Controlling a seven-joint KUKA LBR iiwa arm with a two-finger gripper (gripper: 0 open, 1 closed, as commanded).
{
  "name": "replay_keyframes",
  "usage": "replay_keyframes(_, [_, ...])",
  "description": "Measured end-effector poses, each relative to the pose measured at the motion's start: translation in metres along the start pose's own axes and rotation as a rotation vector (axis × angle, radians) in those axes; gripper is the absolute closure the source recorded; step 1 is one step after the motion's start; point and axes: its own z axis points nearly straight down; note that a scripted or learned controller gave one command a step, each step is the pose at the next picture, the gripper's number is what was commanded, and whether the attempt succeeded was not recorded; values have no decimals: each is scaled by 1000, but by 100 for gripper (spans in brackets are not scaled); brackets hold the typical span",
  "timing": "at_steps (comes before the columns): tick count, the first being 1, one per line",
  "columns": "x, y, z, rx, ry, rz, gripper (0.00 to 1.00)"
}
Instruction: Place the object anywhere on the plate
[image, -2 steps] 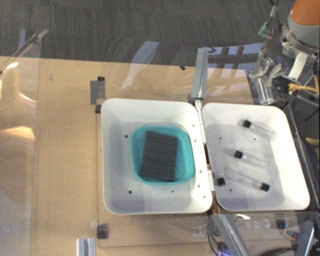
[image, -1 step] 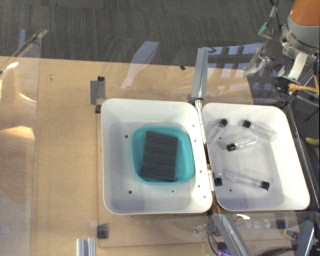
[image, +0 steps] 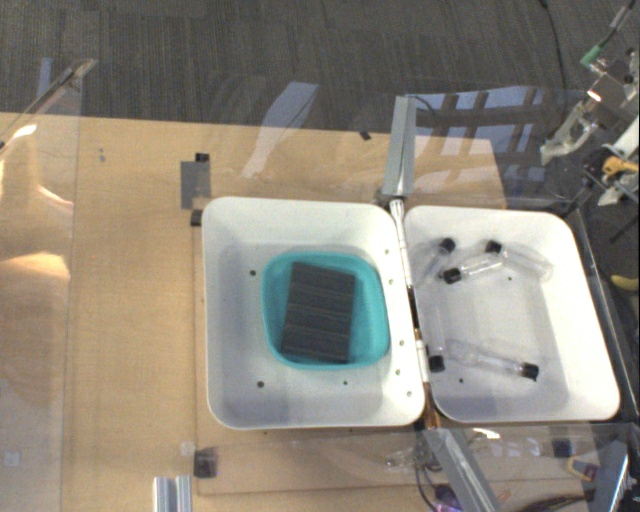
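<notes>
A teal plate (image: 271, 300) with rounded corners lies in the middle of the left white bin (image: 228, 340). A dark grey ribbed rectangular block (image: 318, 312) lies flat on the plate, well inside its rim, with its long side running front to back.
The right white bin (image: 575, 330) holds clear plastic tubes with black caps: one (image: 478, 267) near the back, another (image: 492, 360) near the front, and small loose black caps (image: 446, 243) beside them. A metal post (image: 398, 150) stands behind the seam between the bins.
</notes>
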Motion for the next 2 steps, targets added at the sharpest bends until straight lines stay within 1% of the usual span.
replay_keyframes(1, [-44, -30, -33, 1, -1, 130, 0])
replay_keyframes(2, [-102, -27, -33, 1, -4, 359, 0])
